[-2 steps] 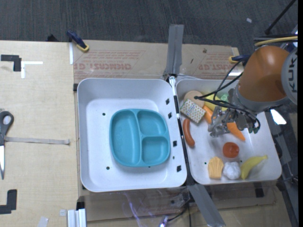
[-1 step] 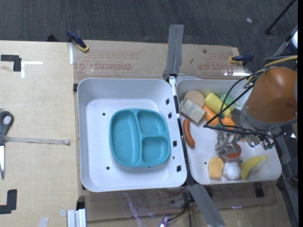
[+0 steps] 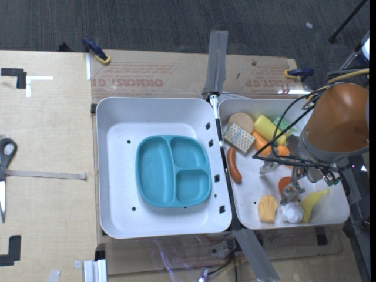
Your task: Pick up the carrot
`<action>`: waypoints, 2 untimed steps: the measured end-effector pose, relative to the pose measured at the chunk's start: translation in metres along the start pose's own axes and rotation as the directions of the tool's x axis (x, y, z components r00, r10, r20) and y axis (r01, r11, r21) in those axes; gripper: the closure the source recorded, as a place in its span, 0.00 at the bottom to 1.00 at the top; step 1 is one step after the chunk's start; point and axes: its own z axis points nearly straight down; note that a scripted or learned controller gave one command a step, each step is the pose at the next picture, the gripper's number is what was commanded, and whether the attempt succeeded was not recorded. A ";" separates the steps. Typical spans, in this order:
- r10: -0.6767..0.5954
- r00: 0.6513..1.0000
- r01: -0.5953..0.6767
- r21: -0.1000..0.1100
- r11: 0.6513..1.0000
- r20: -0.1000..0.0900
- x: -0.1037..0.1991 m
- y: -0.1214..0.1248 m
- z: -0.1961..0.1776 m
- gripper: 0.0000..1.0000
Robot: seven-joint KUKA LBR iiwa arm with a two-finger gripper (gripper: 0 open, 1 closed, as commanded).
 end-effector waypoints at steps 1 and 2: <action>0.256 0.967 -0.256 -0.001 0.967 -0.001 -0.068 0.020 0.001 0.00; 0.254 0.967 -0.254 0.000 0.967 0.004 -0.070 0.020 -0.009 1.00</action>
